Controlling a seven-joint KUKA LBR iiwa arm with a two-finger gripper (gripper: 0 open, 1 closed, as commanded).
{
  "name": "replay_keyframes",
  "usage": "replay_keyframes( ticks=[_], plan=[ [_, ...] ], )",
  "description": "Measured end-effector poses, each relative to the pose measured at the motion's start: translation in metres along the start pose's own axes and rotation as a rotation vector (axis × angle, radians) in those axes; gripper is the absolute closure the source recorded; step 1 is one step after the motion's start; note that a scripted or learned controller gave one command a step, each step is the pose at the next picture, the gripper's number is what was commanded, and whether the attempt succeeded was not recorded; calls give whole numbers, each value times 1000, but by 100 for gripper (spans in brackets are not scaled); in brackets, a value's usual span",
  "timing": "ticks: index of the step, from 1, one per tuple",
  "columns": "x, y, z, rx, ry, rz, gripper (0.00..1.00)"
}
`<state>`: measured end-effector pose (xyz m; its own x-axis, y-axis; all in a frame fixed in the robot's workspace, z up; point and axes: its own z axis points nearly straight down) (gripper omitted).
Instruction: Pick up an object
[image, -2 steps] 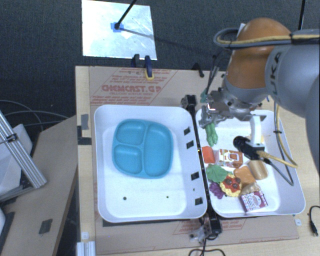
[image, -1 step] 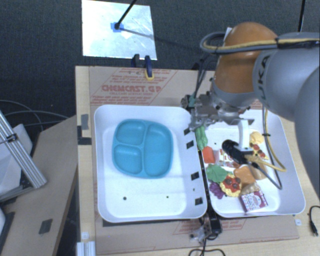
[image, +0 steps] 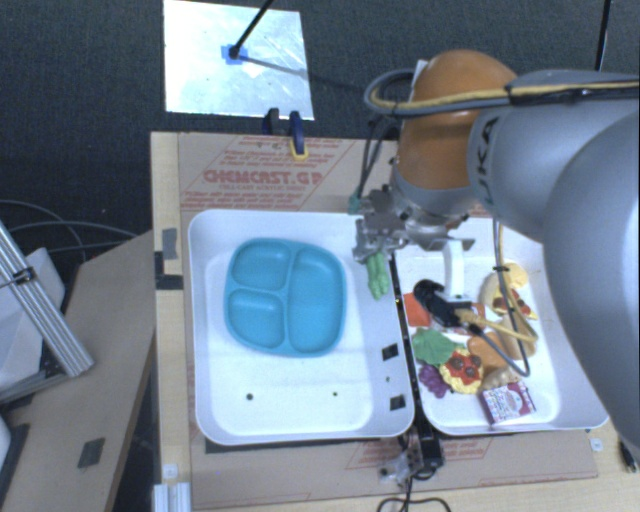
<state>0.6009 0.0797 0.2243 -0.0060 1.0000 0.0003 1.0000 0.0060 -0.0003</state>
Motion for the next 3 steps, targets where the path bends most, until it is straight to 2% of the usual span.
replay_keyframes(
  ticks=[1, 2, 3],
  plan=[
    [18, -22, -174, -18, 4, -2, 100],
    [32, -19, 2, 11, -2, 5, 100],
    [29, -56, -165, -18, 5, 0, 100]
  ],
)
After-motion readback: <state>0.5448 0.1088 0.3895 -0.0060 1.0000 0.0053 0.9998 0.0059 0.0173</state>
